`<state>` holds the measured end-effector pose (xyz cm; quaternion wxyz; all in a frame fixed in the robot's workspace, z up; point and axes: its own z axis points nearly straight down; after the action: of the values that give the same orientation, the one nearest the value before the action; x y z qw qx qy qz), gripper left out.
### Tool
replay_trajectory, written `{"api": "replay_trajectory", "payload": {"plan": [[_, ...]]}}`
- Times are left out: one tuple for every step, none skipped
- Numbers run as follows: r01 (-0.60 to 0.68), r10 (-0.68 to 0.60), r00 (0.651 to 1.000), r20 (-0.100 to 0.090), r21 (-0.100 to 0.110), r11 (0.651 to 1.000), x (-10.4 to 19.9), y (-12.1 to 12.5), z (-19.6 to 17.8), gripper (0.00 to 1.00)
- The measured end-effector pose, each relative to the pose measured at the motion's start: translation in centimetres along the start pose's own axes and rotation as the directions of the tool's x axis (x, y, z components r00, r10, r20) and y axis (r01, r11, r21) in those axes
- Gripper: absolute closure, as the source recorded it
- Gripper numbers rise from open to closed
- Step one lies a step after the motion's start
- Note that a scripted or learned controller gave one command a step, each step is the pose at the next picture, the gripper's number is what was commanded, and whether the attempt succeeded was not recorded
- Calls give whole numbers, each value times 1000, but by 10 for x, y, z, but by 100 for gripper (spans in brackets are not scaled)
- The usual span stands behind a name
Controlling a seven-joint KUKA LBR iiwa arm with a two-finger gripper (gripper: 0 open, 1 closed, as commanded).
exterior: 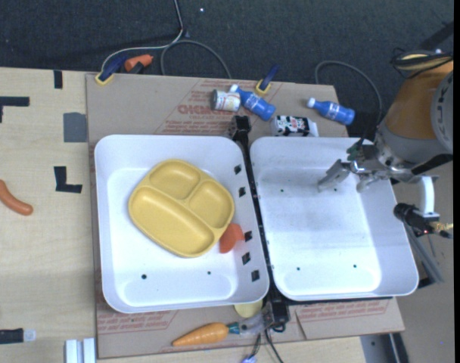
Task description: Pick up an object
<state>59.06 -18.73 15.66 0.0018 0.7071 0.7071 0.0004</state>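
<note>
The gripper (342,174) is hanging over the upper part of the right bin (328,274), near its right wall, and its fingers are standing apart with nothing between them. The arm (419,112) is coming in from the right, its orange band sitting just above the wrist.

The floor of the right bin below the gripper is showing plain white. In the left bin (120,278) a yellow plate (181,206) with three compartments is lying flat, and a small orange piece (230,238) is touching its lower right edge, close to the wall between the bins.

Both bins are resting on a brown cardboard sheet (139,104), which is lying on a pale wooden bench (33,263). On the cardboard behind the bins two blue bottles (256,104) (332,110) are lying on their sides, with a black-and-white item (294,125) between them. A carrot (202,334) is lying on the cardboard in front of the left bin. A sausage (12,197) is lying on the bench far to the left, well apart from the bins. Black tape marks are sticking to the wood. A thin cable (177,21) is running over the dark floor (290,13) behind the bench.
</note>
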Motion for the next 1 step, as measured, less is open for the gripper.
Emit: {"api": "replay_trajectory", "payload": {"plan": [[5, -5, 1000, 2, 1, 1000, 83, -32, 74, 0]]}}
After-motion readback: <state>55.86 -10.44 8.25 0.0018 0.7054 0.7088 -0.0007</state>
